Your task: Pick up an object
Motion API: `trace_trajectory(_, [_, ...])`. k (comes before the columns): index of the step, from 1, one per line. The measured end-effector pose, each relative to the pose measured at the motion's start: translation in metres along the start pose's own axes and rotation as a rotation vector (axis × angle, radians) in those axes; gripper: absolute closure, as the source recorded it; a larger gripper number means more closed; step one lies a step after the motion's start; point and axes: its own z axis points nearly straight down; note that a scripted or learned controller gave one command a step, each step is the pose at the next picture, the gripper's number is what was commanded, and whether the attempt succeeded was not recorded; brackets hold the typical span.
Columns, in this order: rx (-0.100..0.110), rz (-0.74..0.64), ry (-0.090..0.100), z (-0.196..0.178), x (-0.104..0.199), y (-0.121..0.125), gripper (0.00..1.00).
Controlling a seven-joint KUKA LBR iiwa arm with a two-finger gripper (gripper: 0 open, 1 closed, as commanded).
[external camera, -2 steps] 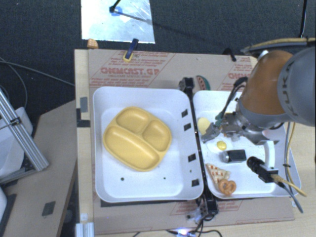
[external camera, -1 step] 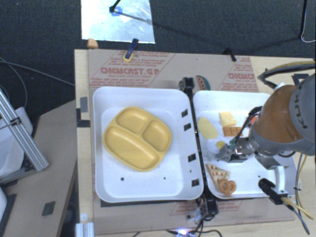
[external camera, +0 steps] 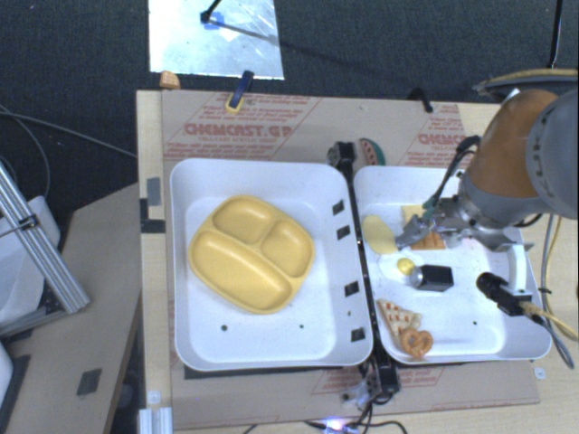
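The grey arm (external camera: 525, 161) reaches in from the right, with its gripper (external camera: 418, 233) low over the far-left part of the right bin (external camera: 470, 324). The claw sits right at an orange latticed piece (external camera: 434, 240) and covers part of it. Whether it is wide or narrow I cannot tell (that spot is a grey tangle from this height), nor whether it touches the piece.

Just on the far side of that piece lies a pale yellow square (external camera: 412, 212). To the left, close to the bin's left wall, lies a pale yellow oval (external camera: 378, 234). Nearer is a small yellow lump (external camera: 404, 266), and a black block with a silver end (external camera: 432, 278) lies just beside it on the right. In the near-left corner a tan waffle wedge (external camera: 395, 314) lies next to a brown pretzel (external camera: 417, 342).

The left bin (external camera: 208, 333) holds a yellow divided plate (external camera: 251, 251), set askew in its middle. Both bins rest on a cardboard sheet (external camera: 271, 125) with red print.
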Motion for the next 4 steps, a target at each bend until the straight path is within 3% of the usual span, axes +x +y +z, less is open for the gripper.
trace_trajectory(1, [-0.02,0.002,-0.007,0.046,-0.001,-0.035,0.0])
trace_trajectory(2, [0.0,-0.003,0.002,-0.038,0.049,-0.001,0.0])
trace_trajectory(3, [0.012,0.009,0.002,-0.004,0.009,-0.031,0.0])
trace_trajectory(4, [0.01,0.002,0.002,0.069,0.005,0.003,0.0])
